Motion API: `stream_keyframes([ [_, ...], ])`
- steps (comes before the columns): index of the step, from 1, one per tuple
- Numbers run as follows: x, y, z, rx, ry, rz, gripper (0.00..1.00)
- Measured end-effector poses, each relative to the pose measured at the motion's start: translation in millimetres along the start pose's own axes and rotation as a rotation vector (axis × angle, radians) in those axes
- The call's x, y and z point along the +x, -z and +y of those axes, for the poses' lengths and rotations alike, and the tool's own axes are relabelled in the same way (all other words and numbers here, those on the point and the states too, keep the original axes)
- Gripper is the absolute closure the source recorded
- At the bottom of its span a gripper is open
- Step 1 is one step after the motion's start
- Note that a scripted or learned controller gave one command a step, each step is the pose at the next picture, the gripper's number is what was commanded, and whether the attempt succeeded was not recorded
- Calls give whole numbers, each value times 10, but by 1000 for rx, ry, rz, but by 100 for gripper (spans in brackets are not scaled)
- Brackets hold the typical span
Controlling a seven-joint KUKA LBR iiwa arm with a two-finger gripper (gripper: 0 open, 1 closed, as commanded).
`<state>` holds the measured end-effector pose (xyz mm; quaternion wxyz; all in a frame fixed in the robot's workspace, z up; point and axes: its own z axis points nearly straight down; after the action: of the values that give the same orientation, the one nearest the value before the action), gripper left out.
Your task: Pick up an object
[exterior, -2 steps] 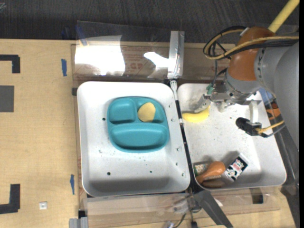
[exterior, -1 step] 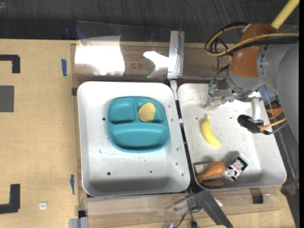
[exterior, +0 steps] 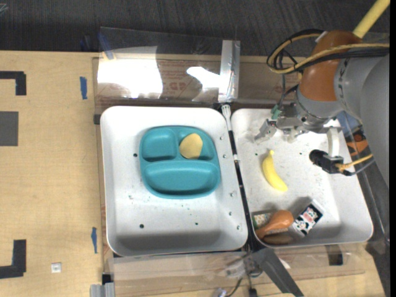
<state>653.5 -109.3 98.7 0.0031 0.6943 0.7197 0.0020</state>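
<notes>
We look down on two shallow white plastic bins set side by side on the bench. The left bin [exterior: 117, 166] holds a teal plastic divided plate [exterior: 179, 161], and a small round yellow-orange food piece [exterior: 191, 145] sits in the plate's upper right compartment.

In the right bin [exterior: 356, 209], a yellow toy banana [exterior: 273, 172] lies on the bin floor near the middle, tilted so that its upper tip points toward the far wall. At the near edge of this bin, a brown rounded bread-like item [exterior: 276, 223] rests in the corner beside the divider, and just to its right we see a small black-and-white printed carton [exterior: 307, 219], close to the brown item; we cannot tell whether they touch.

The grey arm with its orange band [exterior: 325, 73] reaches in from the right, above the far part of the right bin. Its two-finger gripper [exterior: 279, 124] hangs over the far left part of that bin, above the banana and apart from it. The metal fingers [exterior: 266, 129] appear spread apart, with nothing visible between them, though the detail there is small. A black cable fitting [exterior: 322, 159] hangs off the arm to the right of the banana.

None of the objects in the right bin is lifted; each lies on the bin floor.
</notes>
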Motion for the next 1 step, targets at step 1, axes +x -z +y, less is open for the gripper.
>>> stream_keyframes([
  [1, 128, -105, -699, 2, 8, 1, 0],
])
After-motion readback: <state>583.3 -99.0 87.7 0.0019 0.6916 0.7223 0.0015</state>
